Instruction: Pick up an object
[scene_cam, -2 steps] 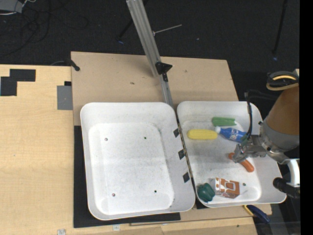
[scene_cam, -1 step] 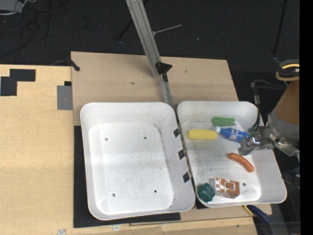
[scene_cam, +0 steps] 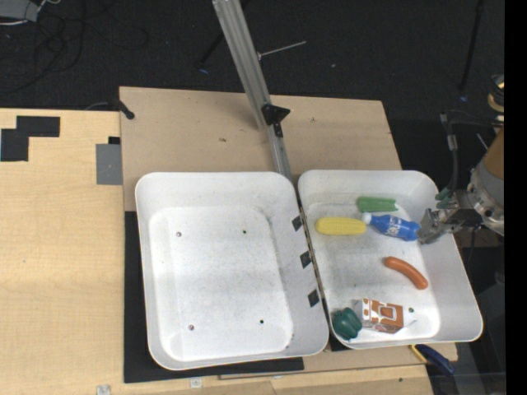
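The right bin (scene_cam: 449, 299) holds a green piece (scene_cam: 376, 205), a yellow corn-like piece (scene_cam: 340, 226), a blue bottle (scene_cam: 394, 227), an orange sausage (scene_cam: 405, 271), a brown and white carton (scene_cam: 384, 315) and a dark green lump (scene_cam: 347, 323). My gripper (scene_cam: 435, 225) hangs at the bin's right rim, just right of the blue bottle. Nothing shows between its fingers, and their spacing is too small and dark to read.
The left bin (scene_cam: 218, 266) lies beside the right one, joined by black clips (scene_cam: 305, 258). A slanted metal rail (scene_cam: 251, 76) rises behind the bins. Light wooden boards lie to the left and behind.
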Action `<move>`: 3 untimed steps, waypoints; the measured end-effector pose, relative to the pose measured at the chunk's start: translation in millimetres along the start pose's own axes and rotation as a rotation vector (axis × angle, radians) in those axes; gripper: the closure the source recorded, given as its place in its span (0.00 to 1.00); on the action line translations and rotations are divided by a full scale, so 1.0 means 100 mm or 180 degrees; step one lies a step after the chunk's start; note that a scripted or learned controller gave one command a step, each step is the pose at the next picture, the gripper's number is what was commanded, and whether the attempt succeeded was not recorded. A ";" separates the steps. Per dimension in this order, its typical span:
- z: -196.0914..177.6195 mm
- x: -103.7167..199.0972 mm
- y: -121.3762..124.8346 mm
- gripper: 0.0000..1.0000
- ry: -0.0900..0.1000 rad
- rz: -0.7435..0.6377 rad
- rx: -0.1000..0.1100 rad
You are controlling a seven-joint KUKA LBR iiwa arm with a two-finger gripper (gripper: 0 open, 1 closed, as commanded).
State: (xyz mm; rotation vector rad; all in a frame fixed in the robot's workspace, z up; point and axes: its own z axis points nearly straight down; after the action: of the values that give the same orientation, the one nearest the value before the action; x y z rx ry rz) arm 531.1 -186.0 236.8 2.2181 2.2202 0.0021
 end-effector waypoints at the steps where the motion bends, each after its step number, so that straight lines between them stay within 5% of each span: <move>1: -0.39 -0.01 0.01 1.00 0.0002 -0.0002 0.0004; 3: -0.15 0.93 0.34 1.00 0.0010 -0.0011 0.0020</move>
State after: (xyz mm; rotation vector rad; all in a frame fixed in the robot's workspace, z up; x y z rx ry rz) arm 565.1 -93.0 251.7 2.2189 2.2287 -0.0013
